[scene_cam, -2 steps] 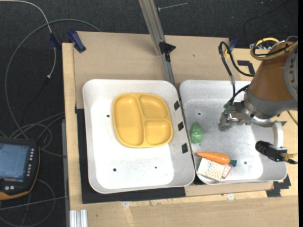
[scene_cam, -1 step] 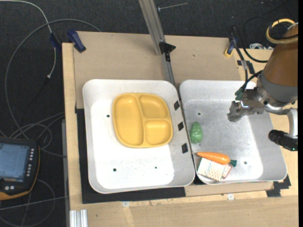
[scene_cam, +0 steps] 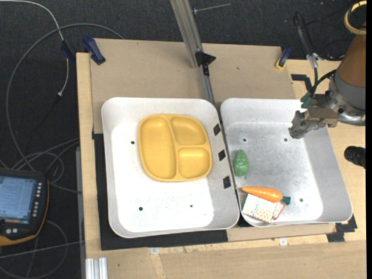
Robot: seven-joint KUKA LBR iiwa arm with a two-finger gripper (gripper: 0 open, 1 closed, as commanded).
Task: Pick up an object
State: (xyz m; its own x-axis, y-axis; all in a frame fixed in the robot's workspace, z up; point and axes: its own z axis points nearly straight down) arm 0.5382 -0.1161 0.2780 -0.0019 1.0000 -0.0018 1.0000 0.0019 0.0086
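I see the carrot (scene_cam: 263, 193) low in the right bin (scene_cam: 273, 112), toward the lower centre of the frame. Its long axis runs nearly left to right, tilting slightly down to the right, with the orange tip pointing left and the green stub at its right end. It lies across the top edge of a small printed box (scene_cam: 262, 209), touching it, and both sit close to the bin's lower rim. Just up and left of the carrot, a green vegetable (scene_cam: 240, 162) stands with its long axis running up and down the frame, close to the bin's left wall.

The rest of the right bin's floor, from the middle up to its top edge and across to its right side, is bare speckled surface. In the left bin (scene_cam: 119, 167) I see a yellow tray with 3 compartments (scene_cam: 174, 146), with bare white floor below it.

The gripper (scene_cam: 296, 129) hangs over the upper right of the right bin, well apart from the carrot. I see nothing in it, but I cannot tell how far it is open.
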